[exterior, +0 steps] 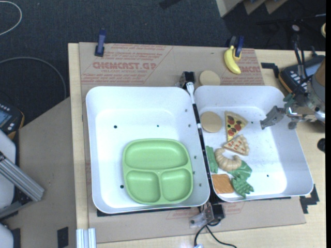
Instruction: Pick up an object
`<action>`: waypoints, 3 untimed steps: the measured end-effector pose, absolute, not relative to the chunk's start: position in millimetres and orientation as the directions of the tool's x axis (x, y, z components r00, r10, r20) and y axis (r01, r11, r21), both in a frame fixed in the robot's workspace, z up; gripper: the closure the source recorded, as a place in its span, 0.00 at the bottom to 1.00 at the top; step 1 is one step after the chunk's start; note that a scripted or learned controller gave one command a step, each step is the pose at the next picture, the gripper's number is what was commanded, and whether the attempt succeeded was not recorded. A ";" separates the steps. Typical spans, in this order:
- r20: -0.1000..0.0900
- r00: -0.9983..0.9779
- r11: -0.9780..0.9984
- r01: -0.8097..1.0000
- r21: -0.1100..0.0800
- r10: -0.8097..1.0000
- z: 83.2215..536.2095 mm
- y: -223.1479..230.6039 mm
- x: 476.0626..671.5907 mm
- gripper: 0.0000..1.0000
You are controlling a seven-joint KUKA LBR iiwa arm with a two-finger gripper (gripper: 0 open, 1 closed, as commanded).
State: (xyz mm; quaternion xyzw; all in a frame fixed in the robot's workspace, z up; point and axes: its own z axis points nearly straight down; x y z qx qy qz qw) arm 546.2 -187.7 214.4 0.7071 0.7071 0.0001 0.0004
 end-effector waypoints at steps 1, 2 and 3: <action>0.002 -0.006 0.006 1.000 -0.001 1.000 211.5 -117.0 565.0 0.00; 0.003 -0.002 0.002 1.000 -0.011 1.000 80.4 -105.3 579.1 0.00; 0.000 0.000 0.000 1.000 0.002 1.000 99.0 -107.2 581.7 1.00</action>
